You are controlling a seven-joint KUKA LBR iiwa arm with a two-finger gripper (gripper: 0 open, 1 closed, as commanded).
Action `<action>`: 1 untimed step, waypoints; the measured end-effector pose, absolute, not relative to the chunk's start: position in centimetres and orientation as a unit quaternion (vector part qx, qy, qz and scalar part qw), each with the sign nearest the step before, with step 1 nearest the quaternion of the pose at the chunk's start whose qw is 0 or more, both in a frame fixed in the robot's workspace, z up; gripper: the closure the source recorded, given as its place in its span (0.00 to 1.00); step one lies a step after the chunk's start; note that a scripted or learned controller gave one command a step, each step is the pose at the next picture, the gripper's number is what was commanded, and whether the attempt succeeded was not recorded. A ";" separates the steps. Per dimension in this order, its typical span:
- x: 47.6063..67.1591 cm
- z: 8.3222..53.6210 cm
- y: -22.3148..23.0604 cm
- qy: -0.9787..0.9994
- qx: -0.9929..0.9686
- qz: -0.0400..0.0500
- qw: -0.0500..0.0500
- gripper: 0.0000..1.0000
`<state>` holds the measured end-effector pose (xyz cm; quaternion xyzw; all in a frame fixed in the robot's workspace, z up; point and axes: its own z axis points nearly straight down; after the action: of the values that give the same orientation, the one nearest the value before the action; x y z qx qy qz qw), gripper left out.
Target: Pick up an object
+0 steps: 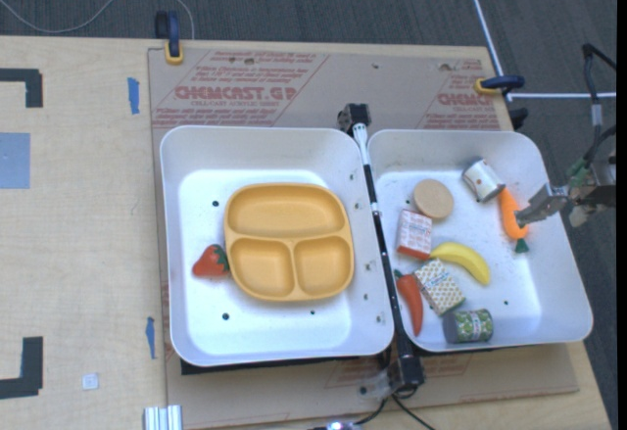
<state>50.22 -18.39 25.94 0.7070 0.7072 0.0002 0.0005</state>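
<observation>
At the right edge of the frame the gripper [537,213] reaches over the right bin [558,310], a finger just beside the orange carrot [509,213]; whether the claw is wide or narrow I cannot tell. Left of the carrot lie a banana [464,260], a tan round disc [432,199] and a small can [479,179]. The left bin [186,320] holds a yellow divided tray [289,240] with a strawberry [210,262] at its left.

Two white bins sat side by side — the left bin [176,252] held one yellow divided tray [289,240] and one strawberry [210,262]. The right bin [558,306] held eight items — one banana [462,260], one carrot [510,214], one red pepper [410,302], one round cookie [433,199], two small cartons, two cans.
</observation>
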 end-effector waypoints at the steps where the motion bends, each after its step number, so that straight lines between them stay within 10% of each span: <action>1: 48.0 9.6 -18.8 0.707 0.707 0.000 0.001 0.00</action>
<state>47.97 -18.80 9.62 0.7072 0.7070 0.0004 0.0009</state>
